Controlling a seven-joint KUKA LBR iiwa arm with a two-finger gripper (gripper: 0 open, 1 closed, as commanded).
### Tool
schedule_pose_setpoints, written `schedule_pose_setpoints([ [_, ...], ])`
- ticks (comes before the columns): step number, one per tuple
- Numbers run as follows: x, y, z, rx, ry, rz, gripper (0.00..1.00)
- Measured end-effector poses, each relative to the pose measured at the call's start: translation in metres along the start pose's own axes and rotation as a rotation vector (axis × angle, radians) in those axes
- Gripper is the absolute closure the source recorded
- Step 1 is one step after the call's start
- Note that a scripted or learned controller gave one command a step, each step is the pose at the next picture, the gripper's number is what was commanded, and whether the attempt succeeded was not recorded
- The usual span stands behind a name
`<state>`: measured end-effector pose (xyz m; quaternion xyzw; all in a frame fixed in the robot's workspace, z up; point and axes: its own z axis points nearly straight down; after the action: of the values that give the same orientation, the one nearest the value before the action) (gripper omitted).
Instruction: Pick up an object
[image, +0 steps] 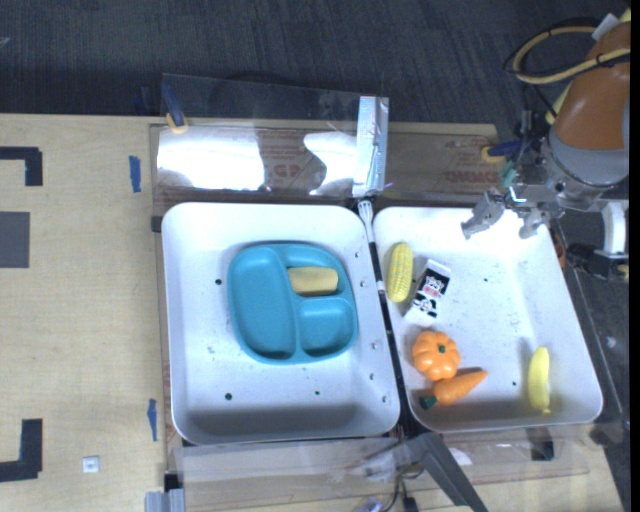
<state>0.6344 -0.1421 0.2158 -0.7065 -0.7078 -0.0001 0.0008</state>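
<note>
The arm comes in from the right, its orange band bright above the wrist, and the gripper (507, 217) hangs over the far edge of the right bin (500, 290). Its two fingers stand spread apart, one pale tip toward the left and one toward the right, with nothing between them.

In that right bin, an ear of corn (399, 271) lies along the left wall, just beside the divider. Next to it is a small black-and-white card or packet (431, 289), tilted; what is printed on it is too small to tell. Nearer the front sits a small orange pumpkin (436, 354), and a carrot (457, 386) lies just below it, touching or nearly touching it, its green end pointing left. A yellow banana (539, 378) rests well apart from these, close to the right wall. All of these sit below and clear of the gripper.

The left bin (190, 330) holds a blue divided plate (291, 300), and a yellow piece of food (314, 281), perhaps a sponge or a cake slice, sits in its upper right compartment.

Both bins rest on a light wooden table (80, 300) with blue tape marks.
</note>
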Motion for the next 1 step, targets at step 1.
schedule_pose_setpoints([
  [1, 0.0617, -0.0364, 0.0325, 0.002, 0.000, -0.025, 0.00],
])
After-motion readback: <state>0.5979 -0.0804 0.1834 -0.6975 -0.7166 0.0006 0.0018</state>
